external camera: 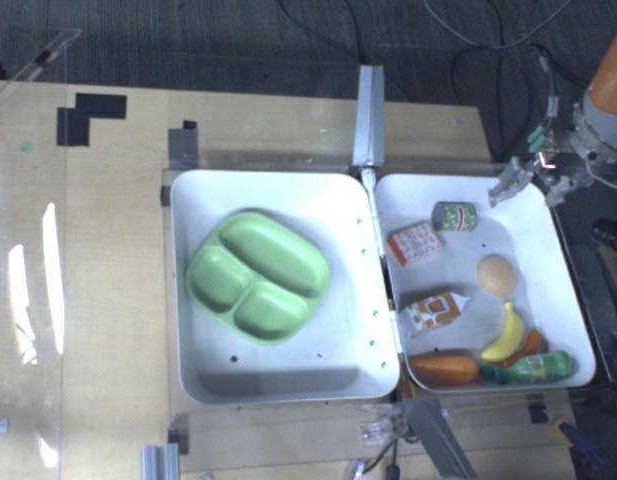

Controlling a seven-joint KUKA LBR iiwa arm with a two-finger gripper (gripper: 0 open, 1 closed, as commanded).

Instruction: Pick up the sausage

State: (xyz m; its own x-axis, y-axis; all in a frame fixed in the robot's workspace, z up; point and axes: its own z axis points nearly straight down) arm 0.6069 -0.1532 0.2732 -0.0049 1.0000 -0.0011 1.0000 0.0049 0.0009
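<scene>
Two white bins sat side by side on the bench, and the right bin [578, 298] held all the small items. Nearest the camera, along its bottom edge, lay an orange carrot-like piece [443, 369] at the lower left corner and a green bottle [536, 367] on its side at the lower right. Just above the bottle, a reddish piece that looked to be the sausage [532, 341] lay mostly covered by a yellow banana [504, 336], which rested against it; only its right end showed between banana and bottle.

Further up, a small brown-and-white carton [433, 311] lay left of the banana, with a tan egg-like ball [497, 275] up and to its right. Beyond those were a red-and-white packet [414, 241] near the divider and a green can [454, 216] on its side, close to the far wall.

The left bin [188, 368] carried a green divided plate [259, 275] in its middle.

At the upper right of the frame, the gripper [534, 184] hung over the far right corner of the right bin, well apart from the sausage. Its jaws appeared to stand apart, with nothing between them. The grey arm with its orange band [608, 78] ran off the right edge above it. Black cables [328, 23] trailed over the dark floor along the top of the frame.
</scene>
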